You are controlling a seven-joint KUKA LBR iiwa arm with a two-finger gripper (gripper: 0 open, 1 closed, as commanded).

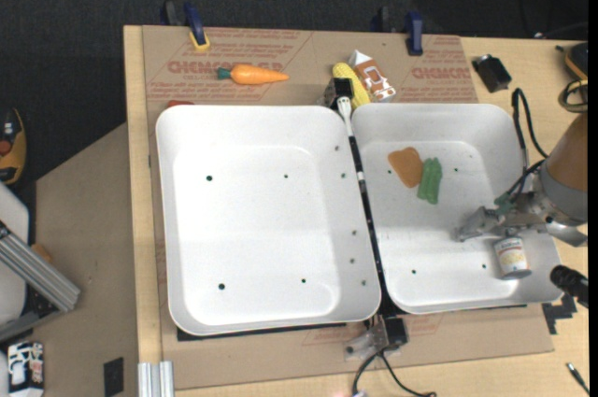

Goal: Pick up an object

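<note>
A: Two white bins sit side by side on the bench. In the right bin (448,129), close to its front right corner, I see a small white jar (511,257) with a dark lid and a label. The gripper (476,224) is just beside it, a little toward the back and the left of the jar.

B: Does the gripper hold something?

A: I see nothing between its fingers. If they are open or closed, I cannot tell; they are grey and small against the white bin.

B: How will the jar behave in a grasp?

A: I think it is light, stiff and a little slippery, because it is round and smooth. It seems to lie on its side, so it may roll away. I would take it across the body, not at the lid.

B: And farther back?

A: Near the middle of the right bin, toward the back, an orange flat piece (405,166) touches a green piece (429,180). Both look soft or thin, so harder to pinch. They are well apart from the gripper. Behind the bins, on the bench, lie a toy carrot (254,76) and a toy corn (345,78).
</note>
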